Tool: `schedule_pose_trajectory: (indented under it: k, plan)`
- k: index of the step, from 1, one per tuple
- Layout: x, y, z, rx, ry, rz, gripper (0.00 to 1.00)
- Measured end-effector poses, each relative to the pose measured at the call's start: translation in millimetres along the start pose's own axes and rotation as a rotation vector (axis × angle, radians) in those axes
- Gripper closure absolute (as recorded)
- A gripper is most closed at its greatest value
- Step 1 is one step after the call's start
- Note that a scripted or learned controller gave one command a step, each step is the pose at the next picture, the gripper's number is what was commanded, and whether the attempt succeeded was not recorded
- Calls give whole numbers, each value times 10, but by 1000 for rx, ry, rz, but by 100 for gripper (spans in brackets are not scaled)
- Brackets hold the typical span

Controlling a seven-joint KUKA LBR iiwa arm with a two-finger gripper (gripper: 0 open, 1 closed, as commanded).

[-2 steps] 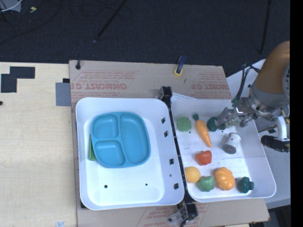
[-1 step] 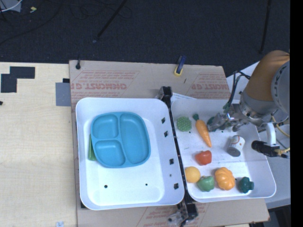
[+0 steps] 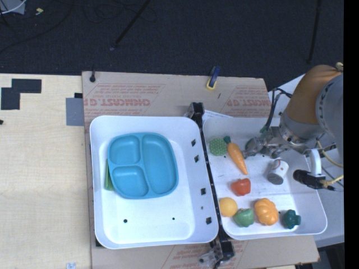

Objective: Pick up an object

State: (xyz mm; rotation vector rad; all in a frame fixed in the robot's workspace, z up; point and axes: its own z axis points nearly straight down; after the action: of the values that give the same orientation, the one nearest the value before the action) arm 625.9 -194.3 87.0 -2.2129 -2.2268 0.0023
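The carrot (image 3: pixel 237 158) lies slantwise in the right bin (image 3: pixel 314 228), near its far edge, with a green knobbly ball (image 3: pixel 218 147) touching its leafy end. Just beside it the gripper (image 3: pixel 259 147) hangs low over the bin floor; whether it is open or closed cannot be told. A red pepper (image 3: pixel 241 187), an orange pepper (image 3: pixel 266 212) and a small white cup (image 3: pixel 276 171) lie nearby. The left bin (image 3: pixel 146 234) holds a blue divided plate (image 3: pixel 142 166). Mirrored red print on the cardboard (image 3: pixel 146 98) cannot be read with certainty.
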Motion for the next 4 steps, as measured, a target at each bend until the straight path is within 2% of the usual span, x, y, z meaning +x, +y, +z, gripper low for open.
schedule_pose_trajectory:
  k: [1,3,4]
  plan:
    - [3,0,-105,1,0,-2,100]
    - [53,90,-1194,-7,-1,5,100]
    - [56,96,-1422,-4,0,2,100]
